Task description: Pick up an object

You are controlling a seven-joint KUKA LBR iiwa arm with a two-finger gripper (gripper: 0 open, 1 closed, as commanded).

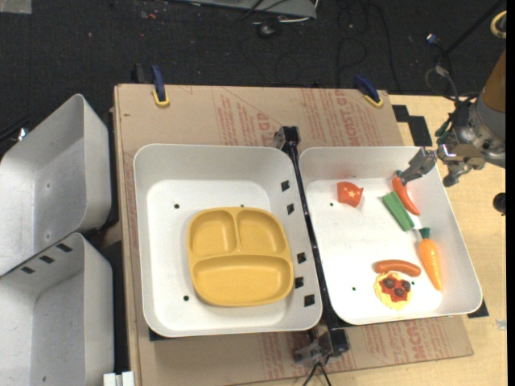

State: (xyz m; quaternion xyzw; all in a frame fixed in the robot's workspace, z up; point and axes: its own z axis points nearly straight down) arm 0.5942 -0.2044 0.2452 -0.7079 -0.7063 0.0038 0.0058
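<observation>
Light is bright and even over the two shallow white plastic bins [322,240], falling from above; their floors are near overexposed, with little surface detail. The yellow divided plastic plate [240,256] casts only a thin soft shadow toward 6 o'clock. The dark floor toward 12 o'clock is dim and grainy. Focus is slightly soft throughout, and straight edges bow slightly near the corners.

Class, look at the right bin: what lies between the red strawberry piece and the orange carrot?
In the camera view, the green piece lies slantwise between the strawberry piece and the carrot, with bare white floor of the right bin on either side of it.
</observation>
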